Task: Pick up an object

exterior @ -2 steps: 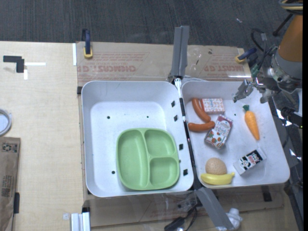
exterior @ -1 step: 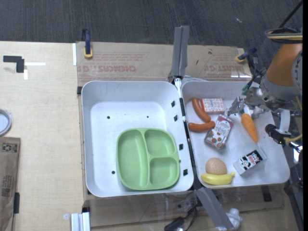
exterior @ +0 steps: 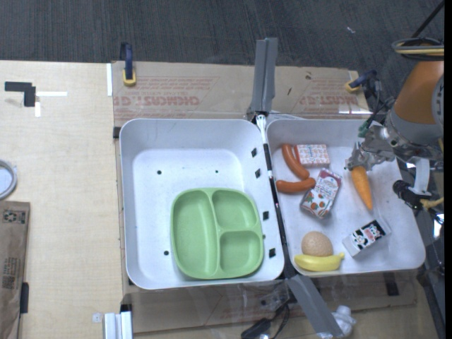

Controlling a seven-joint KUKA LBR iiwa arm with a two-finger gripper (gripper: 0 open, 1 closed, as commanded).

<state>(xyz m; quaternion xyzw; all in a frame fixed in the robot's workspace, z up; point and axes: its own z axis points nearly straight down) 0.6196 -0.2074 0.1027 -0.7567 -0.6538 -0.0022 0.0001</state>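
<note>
Two white bins sit on a cardboard-covered bench. From above, the gripper hangs at the carrot's top end in the right bin; whether it grips, I cannot tell. The carrot runs toward the milk carton, with the juice box beside it.

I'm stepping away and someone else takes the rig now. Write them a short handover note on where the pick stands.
Gripper: low in the right bin, at the top end of the carrot; whether its fingers are open or shut cannot be told.
Things: carrot, two sausages, strawberry carton, small pink box, egg, banana and milk carton all lie in the right bin. The left bin holds a green divided plate.
Done: arm reached the carrot.
Left: a confirmed grasp and lift.
</note>
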